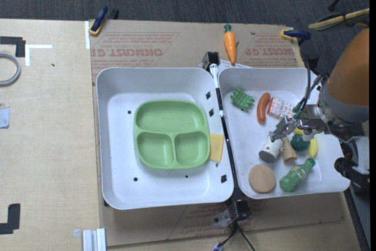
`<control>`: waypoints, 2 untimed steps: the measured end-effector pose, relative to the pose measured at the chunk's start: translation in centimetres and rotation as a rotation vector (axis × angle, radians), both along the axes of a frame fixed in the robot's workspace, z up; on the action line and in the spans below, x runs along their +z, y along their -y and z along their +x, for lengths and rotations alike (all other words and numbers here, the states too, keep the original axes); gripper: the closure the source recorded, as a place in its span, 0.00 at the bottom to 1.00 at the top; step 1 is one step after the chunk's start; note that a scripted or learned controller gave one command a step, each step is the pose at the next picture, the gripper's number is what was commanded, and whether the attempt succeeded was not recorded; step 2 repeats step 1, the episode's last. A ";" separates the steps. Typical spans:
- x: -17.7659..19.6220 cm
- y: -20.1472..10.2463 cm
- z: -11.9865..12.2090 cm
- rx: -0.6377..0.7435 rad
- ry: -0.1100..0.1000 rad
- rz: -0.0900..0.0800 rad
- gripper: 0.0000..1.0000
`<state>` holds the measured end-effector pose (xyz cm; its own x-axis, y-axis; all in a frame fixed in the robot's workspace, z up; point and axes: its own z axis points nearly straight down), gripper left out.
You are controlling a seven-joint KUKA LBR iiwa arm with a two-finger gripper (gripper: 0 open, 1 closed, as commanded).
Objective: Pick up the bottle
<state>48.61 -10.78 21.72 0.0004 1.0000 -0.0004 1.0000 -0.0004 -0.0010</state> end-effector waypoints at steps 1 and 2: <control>0.9 0.0 0.0 -0.001 0.000 -0.001 1.00; 0.9 0.0 0.0 -0.001 0.000 -0.001 1.00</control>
